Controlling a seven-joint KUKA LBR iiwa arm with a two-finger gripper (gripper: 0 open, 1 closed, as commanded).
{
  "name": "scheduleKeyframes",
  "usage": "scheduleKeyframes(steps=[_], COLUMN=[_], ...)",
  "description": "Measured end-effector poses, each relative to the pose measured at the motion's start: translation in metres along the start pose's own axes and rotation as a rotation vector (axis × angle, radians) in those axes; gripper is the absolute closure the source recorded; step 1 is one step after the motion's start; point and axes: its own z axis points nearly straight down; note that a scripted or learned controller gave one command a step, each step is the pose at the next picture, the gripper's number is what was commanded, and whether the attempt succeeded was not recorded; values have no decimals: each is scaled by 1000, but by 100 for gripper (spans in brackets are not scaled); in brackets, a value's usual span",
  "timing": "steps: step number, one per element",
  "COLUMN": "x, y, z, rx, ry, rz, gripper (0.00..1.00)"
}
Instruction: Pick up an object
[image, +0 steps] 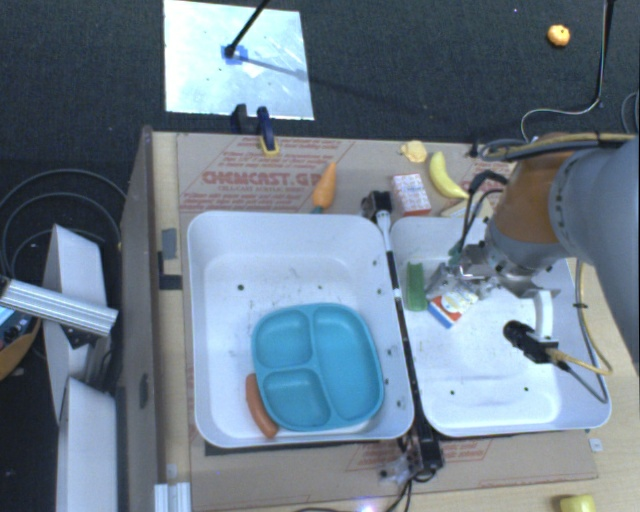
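Nearest me a yellow thing (577, 503) pokes in at the bottom edge of the bench, cut off so I can't say what it is. Next come the two white bins. The left bin (215, 300) holds one blue divided tray (317, 366) and one orange sausage-shaped piece (259, 405) lying just beside the tray's lower left corner. In the right bin (520, 405) the grey arm (575, 215) reaches in from the right, its orange band (527, 205) above the wrist, and the gripper (462, 285) is down over a small white packet with red and blue edges (448, 308); the wrist and cables crowd that spot and I cannot tell whether its tips are apart or together, nor whether they touch the packet. One green block (415, 285) lies just beside the bin's left wall, near the gripper. Beyond the bins, on the cardboard, I count one carrot (324, 186), one small printed box (411, 193), one banana (446, 177) and a pale yellow bit (414, 151). Farthest off, on the dark floor, sit a shiny metal sheet (238, 58) and one small orange ball (558, 36)
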Motion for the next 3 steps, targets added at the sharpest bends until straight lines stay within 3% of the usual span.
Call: scheduleKeyframes(steps=[1,2,3], x=[-58,-7,-9], y=[54,-2,1], z=[-2,0,-11], rx=[-11,1,-7], ry=[-6,1,-1], rz=[2,-2,0], gripper=[0,0,100])
